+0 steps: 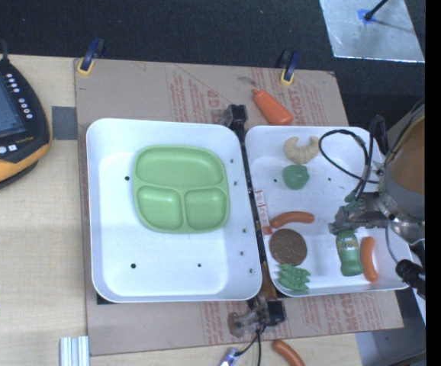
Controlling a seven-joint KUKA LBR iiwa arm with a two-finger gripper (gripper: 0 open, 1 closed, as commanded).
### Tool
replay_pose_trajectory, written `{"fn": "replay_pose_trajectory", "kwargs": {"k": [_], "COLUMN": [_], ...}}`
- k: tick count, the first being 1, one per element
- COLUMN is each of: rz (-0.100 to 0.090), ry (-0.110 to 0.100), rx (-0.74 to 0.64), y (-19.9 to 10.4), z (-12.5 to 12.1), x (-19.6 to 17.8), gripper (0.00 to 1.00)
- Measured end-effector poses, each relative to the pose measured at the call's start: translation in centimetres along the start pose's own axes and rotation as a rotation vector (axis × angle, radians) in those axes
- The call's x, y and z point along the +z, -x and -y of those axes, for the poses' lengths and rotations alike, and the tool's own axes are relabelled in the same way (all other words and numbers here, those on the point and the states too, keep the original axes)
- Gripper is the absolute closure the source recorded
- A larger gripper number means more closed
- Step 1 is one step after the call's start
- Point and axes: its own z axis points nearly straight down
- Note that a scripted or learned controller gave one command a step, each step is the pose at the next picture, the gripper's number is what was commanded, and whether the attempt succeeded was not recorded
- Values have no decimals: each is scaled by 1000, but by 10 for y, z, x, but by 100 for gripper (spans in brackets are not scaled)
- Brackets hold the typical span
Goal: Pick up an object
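1. Our fingers hang low in the right bin, right above the top of the green bottle. They are dark and small here, so we cannot tell if they are open or closed.
2. We think the green bottle is the thing to pick. It lies flat on the bin floor just under our fingers, and nothing shows it held between them. We think the fingers sit there because the bottle's narrow top end is the easy part to pinch.
3. Just beside the bottle, on the side nearer the arm, lies an orange sausage. It is so close that our fingers could bump it.
4. On the other side of our fingers lie a long red sausage and a round brown cookie. Below the cookie, in the bin's corner, sits a bumpy green veggie.
5. Farther off, up the bin, sit a green ball and a tan curled piece. A black cable loops over that part of the bin from the arm.
6. Far from our fingers is the left bin, with a green tray lying flat in it.
7. Both bins rest on brown cardboard on the table. Clips hold it so nothing slides.
8. An orange carrot lies outside the bins.
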Motion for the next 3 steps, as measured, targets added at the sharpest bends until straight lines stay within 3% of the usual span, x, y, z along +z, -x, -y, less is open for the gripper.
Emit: {"fn": "replay_pose_trajectory", "kwargs": {"k": [1, 2, 3], "rz": [-1, -1, -1], "ry": [-2, -3, -3], "rx": [-2, -1, -2], "y": [-29, -75, -75], "z": [-40, -92, -92], "x": [-42, -44, -44], "gripper": [100, 100, 0]}}
